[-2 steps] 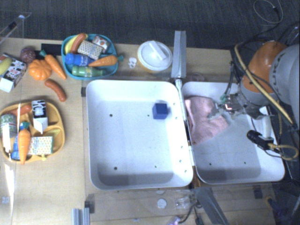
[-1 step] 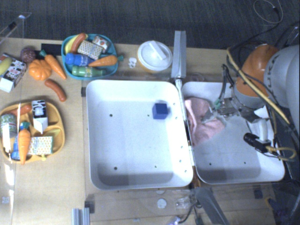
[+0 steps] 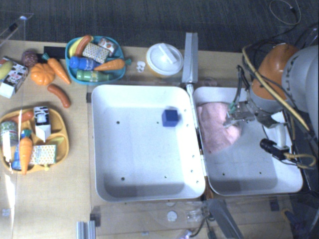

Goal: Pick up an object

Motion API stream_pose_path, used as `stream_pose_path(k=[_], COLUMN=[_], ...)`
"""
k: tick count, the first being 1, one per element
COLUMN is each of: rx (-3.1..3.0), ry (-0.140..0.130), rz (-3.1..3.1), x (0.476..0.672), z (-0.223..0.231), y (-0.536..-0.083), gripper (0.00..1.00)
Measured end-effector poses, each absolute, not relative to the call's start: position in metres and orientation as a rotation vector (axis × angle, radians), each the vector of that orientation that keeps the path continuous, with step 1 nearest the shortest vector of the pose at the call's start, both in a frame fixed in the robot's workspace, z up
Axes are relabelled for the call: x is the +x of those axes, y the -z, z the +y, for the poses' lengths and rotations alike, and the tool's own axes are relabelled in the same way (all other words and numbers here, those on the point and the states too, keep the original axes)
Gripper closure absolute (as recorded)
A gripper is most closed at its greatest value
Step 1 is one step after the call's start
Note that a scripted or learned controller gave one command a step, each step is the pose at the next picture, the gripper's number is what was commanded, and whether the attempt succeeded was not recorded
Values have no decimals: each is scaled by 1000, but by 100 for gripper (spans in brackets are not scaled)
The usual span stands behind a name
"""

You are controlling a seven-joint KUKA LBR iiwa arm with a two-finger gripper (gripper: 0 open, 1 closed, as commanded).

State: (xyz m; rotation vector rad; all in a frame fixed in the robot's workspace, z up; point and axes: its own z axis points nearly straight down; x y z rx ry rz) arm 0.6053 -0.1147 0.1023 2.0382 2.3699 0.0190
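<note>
No text, label or number can be read; the printed toy cartons (image 3: 42,123) are too blurred to make out.

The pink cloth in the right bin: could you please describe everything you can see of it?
The pink cloth is soft-looking, pale pink fabric, bunched into a rumpled heap rather than spread flat. It lies in the right bin, against its left wall in the upper half. The gripper sits at the cloth's right edge, touching or overlapping it.

Even bright overhead light, mild glare on white bins (image 3: 144,183), soft shadows inside, slightly soft focus
</note>
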Motion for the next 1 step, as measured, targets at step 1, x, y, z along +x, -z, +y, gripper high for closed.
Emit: stream_pose_path(k=[1], rx=[1836], ry=[-3], rz=[2544], x=[659], z=[-62], y=[-186], gripper=[100])
